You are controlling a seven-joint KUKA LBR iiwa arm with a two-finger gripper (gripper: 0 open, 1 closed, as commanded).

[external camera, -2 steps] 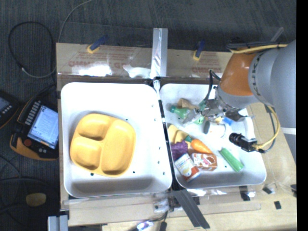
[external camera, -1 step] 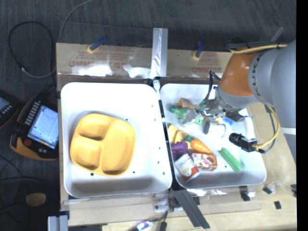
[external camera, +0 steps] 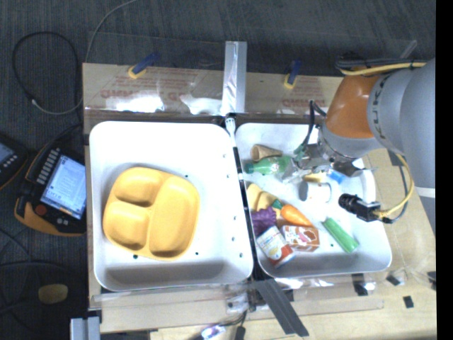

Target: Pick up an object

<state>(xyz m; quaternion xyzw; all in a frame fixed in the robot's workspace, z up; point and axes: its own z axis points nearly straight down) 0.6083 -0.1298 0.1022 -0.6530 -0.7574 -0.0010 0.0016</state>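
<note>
- Lying along the near wall of the right-hand shallow white bin (external camera: 379, 257), a small printed red-and-white packet (external camera: 301, 236) and a small white-and-red tub (external camera: 271, 245) are resting against each other, with a green cylindrical stick (external camera: 341, 234) just beside them to the right; each is a candidate for the pick.
- Sitting just behind that group, an orange toy carrot (external camera: 295, 214), a purple toy piece (external camera: 263, 220) and a pale yellow toy piece (external camera: 257, 199) are crowding the divider side, touching one another, so a clean grasp there is judged difficult.
- Occupying the left-hand shallow white bin (external camera: 102, 137), a large yellow moulded plastic tray (external camera: 150, 211) is lying flat and well apart from the arm's reach.
- Hovering over the middle of the right bin, the two-finger gripper (external camera: 313, 170) is pointing down among the clutter; its opening cannot be told from this slanted view, and nothing can be confirmed as held.
- Lying just left of the gripper, a green plastic bottle on its side (external camera: 270, 166) is judged the nearest target, with a tan cone-shaped piece (external camera: 263, 151) beyond it near the far wall.
- Reaching in from the right, the grey arm with its orange band (external camera: 352, 110) is keeping the wrist above the bin's far half.
</note>
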